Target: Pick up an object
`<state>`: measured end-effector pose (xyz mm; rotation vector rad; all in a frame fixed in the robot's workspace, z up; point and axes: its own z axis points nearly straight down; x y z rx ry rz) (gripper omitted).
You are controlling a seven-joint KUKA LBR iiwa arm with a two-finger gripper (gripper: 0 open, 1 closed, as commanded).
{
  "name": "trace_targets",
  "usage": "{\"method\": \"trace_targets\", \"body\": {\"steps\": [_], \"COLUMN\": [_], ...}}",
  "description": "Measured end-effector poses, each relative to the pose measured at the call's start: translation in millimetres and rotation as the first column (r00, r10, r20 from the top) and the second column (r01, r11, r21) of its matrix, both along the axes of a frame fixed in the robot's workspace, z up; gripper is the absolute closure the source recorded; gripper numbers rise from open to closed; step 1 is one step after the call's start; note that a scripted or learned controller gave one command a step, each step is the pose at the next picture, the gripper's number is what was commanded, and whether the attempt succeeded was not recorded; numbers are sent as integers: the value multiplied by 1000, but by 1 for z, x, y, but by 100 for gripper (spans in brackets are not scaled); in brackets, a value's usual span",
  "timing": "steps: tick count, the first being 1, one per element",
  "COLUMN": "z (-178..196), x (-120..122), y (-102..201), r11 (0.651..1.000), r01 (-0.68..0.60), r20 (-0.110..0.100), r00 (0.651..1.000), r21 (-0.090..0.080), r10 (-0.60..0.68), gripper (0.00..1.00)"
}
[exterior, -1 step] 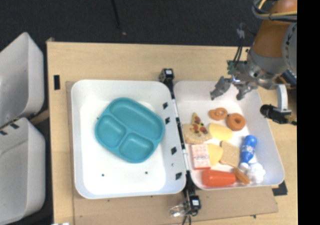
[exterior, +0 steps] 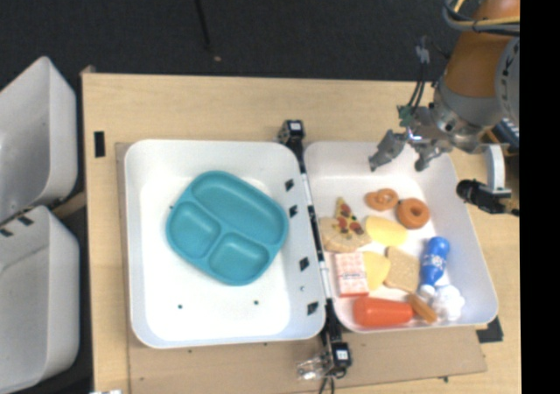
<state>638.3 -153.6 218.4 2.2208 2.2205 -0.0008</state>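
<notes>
Brown and glossy, two toy doughnuts lie side by side in the upper part of the right bin point(exterior: 468, 208), the smaller doughnut point(exterior: 381, 200) nearest the claw point(exterior: 404, 152) and the larger doughnut point(exterior: 413, 212) just beside it. Either looks like light, stiff plastic, smooth enough to slip, so I judge the best hold is across the ring's outer edge, or with one finger down through the hole. The claw hangs above the bin's far end, its two dark fingers spread apart with nothing between them, a little up and to the right of the smaller doughnut and clear of it. Below the doughnuts the toys crowd together: a pizza slice point(exterior: 343, 228), yellow cheese pieces point(exterior: 385, 230), a pink carton point(exterior: 350, 272), a slice of bread point(exterior: 402, 270), a blue bottle point(exterior: 434, 263) and a red sausage point(exterior: 381, 313), many touching, which would make a clean grip harder there. Across the divider, the left bin point(exterior: 144, 235) holds a teal divided tray point(exterior: 227, 227). Both bins sit on the wooden tabletop point(exterior: 105, 112).
</notes>
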Motion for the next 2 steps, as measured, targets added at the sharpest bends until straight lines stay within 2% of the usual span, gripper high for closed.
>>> {"method": "trace_targets", "body": {"steps": [1,2], "z": [-42,-104], "x": [-3,-3], "y": [-2,4], "r11": [1000,1000], "r01": [1,-3], "r20": [-3,-5], "r00": [1000,1000], "r21": [0,0], "r10": [-1,3], "gripper": [0,0]}}
